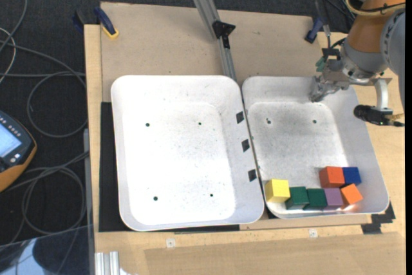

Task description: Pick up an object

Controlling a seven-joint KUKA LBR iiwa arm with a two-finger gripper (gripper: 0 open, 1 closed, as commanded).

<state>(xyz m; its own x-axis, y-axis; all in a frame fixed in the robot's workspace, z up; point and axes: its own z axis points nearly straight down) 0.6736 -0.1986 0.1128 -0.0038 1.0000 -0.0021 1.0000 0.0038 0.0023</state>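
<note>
Left bin (129, 138): bare floor, far to my hand's left, nothing to pick there. Skipping it.

Right bin (360, 138): all targets are here, bunched along the near wall, well away from my hand, below it and slightly left in the camera view. Order left to right: yellow block (278, 189), dark green block (297, 197), green block (316, 198), purple block (333, 197), orange block (351, 193). Behind that row, a red-orange block (333, 175) touching a blue block (351, 174). My guess is the bin floor slopes or earlier drops pushed them into that corner; they're packed face to face, so little room between them.

Hand (320, 90): over the far rim of the right bin, near its back wall, pointing down. Nothing is between the fingers as far as I can see. Can't tell how far they're open at this size and angle.

Read: pick not yet started. The yellow block looks like the best candidate, since it's at the end of the row with its left side free. The middle ones are wedged by their neighbours and the wall.
</note>
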